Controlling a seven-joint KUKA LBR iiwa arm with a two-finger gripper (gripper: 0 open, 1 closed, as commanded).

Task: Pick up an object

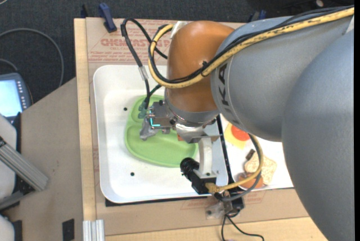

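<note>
Fingers of the gripper (149,128) cannot be made out well enough to say whether they stand apart or together: the metal parts at the wrist's end lie low over the green object (147,147), and the bulk of the arm (270,94) hides much of them. No object can be seen between them. That green object, flat and rounded like a soft plate or mat, lies in the left bin (109,122), toward the bin's right side, and the gripper's tip sits over its upper left part, seemingly touching it or just above it. A small teal light glows on the gripper body. The grey arm with its orange band (194,63) comes in from the right and covers most of the right bin (281,181). In the visible strip of that bin lie an orange-red object (239,134) and, nearer the front edge, a tan, crusty-looking object (265,167). Black and yellow cables (140,60) loop from the wrist across the left bin's far edge. Both bins rest on the tabletop (84,122), whose brown surface shows around them.
</note>
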